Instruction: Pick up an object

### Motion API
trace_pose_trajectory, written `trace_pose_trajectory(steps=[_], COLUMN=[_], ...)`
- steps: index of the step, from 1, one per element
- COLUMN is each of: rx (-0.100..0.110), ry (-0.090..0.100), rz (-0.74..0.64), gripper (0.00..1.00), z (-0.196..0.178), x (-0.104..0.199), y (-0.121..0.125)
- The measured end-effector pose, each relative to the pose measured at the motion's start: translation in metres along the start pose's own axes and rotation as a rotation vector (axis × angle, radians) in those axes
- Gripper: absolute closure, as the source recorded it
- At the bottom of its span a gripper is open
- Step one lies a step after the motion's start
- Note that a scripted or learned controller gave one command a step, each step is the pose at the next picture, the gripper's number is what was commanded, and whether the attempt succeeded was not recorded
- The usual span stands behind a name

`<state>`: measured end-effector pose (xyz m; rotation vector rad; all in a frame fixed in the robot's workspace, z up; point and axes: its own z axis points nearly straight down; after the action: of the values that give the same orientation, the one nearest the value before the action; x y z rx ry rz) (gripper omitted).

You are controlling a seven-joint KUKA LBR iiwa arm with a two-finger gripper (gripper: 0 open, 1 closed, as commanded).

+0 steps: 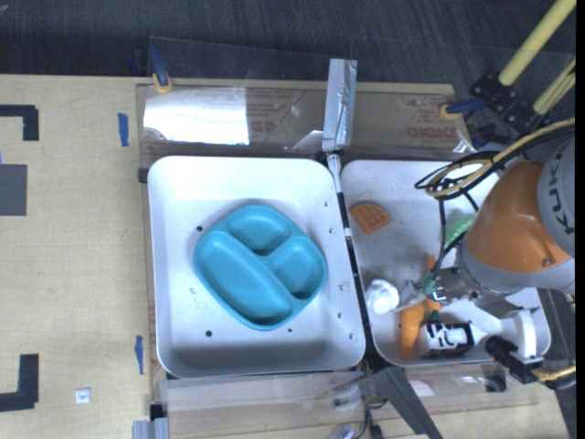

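Observation:
My gripper (428, 291) is low over the near part of the right bin (402, 190), under the orange-banded wrist. An orange carrot-shaped piece (410, 327) lies just below it, near the bin's front wall. A small white lump (381, 294) sits to the gripper's left, close to it. An orange waffle-like piece (370, 216) lies further back by the bin's left wall. A green piece (457, 230) pokes out from beside the wrist, partly hidden by the arm.
The left bin (174, 199) holds a blue divided plate (260, 265) in its middle. A raised divider (345, 245) separates the two bins. The arm covers the right bin's right side.

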<state>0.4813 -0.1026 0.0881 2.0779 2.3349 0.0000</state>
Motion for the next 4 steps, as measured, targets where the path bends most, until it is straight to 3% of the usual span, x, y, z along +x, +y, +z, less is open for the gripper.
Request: trace_pose_trajectory(steps=[1,2,3,4], rx=[0.008,0.005,0.006,0.007], ry=[0.011,0.012,0.011,0.011], rz=[0.007,-0.028,-0.125,-0.203], gripper=[0.00,0.00,0.00,0.00], z=[-0.046,0.001,-0.046,-0.049], x=[-0.017,-0.023,-0.032,-0.015], y=[0.010,0.000,0.029,0.053])
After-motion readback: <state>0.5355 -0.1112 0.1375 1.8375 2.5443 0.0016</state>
